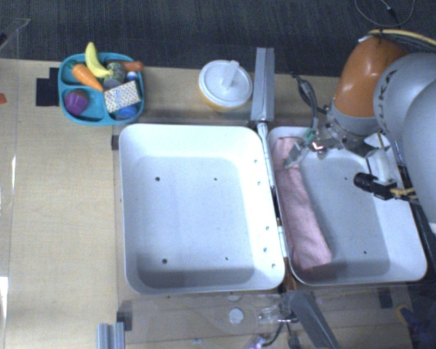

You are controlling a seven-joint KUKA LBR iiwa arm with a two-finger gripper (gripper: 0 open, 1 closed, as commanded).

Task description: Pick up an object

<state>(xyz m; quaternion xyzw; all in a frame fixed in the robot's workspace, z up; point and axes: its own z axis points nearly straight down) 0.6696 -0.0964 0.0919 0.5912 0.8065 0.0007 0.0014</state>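
Observation:
A pink cloth (301,202) lies in a long roll along the left wall of the right bin (392,267). My gripper (302,153) hangs over the far end of that bin, its tips right at the top end of the cloth. The grey arm with its orange band (367,71) comes in from the upper right. Whether anything sits between the fingertips is too small to make out.
The left bin (196,209) lies beside the right one, with a metal divider (262,86) at the back between them. Behind the bins stand a white lidded cup (225,84) and a blue tray (102,87) of toy food. Cables (381,184) trail from the wrist.

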